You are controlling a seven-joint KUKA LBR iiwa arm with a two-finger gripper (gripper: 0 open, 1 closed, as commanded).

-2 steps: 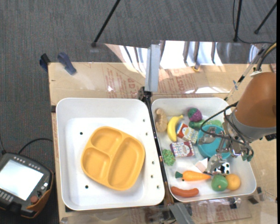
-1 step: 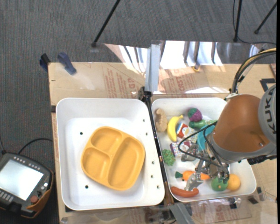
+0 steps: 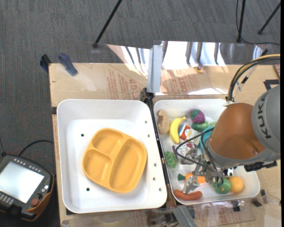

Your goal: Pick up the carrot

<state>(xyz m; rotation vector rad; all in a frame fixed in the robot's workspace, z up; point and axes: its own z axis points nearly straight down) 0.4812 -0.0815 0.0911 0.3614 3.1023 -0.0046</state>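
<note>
The carrot (image 3: 191, 178) is a small orange toy with a green end. It lies low in the right bin (image 3: 253, 193), among other toy foods. My gripper (image 3: 197, 178) is down in that bin right at the carrot, under the grey arm and its orange band (image 3: 234, 136). Its metal parts overlap the carrot's right end and hide part of it. The carrot still looks level with the bin floor.
Around the carrot lie a red sausage (image 3: 188, 195), a green pepper (image 3: 221, 187), an orange (image 3: 237, 185) and a broccoli (image 3: 170, 159). Farther back are a banana (image 3: 175, 128) and a purple fruit (image 3: 197, 116). The left bin (image 3: 71, 126) holds a yellow divided plate (image 3: 115, 160).
</note>
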